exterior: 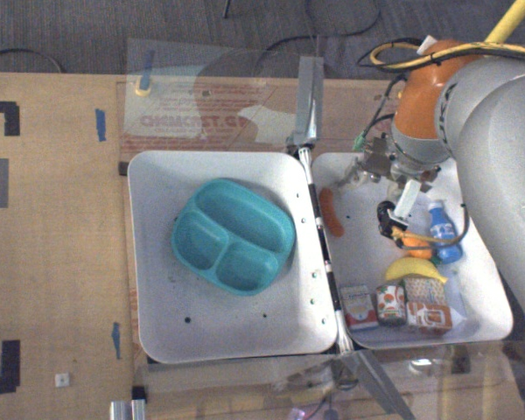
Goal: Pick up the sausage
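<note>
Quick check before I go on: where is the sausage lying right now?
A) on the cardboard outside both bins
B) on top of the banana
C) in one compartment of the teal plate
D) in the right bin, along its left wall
D: the sausage lies on the floor of the right bin close to its left wall, apart from the teal plate in the left bin and from the banana.
</note>
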### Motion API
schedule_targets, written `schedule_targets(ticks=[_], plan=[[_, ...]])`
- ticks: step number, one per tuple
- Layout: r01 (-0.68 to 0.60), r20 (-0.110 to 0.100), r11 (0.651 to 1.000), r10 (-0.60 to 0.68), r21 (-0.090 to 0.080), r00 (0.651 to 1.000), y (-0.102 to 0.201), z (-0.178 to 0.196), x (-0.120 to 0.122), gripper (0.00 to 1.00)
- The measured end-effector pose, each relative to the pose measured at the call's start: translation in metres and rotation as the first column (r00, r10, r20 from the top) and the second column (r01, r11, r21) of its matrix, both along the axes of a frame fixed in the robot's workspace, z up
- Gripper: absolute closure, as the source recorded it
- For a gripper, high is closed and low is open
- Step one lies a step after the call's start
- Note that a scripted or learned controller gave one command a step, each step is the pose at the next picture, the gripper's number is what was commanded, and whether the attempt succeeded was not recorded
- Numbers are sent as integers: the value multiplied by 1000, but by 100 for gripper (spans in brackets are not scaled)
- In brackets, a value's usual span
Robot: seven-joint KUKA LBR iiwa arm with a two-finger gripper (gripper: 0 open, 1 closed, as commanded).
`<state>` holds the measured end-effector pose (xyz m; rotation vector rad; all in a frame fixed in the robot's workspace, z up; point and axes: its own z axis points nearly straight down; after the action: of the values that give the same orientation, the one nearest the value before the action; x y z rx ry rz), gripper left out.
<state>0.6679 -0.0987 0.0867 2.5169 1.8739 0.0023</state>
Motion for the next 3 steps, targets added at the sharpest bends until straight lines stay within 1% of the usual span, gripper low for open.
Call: schedule_targets(ticks=[1, 2, 3], plan=[[-77, -1, 997, 77, 1, 997, 29, 99, 0, 0], [-237, -1, 971, 237, 1, 971, 6, 9, 0, 0], [-252, -2, 968, 252, 1, 968, 7, 0, 0, 0]])
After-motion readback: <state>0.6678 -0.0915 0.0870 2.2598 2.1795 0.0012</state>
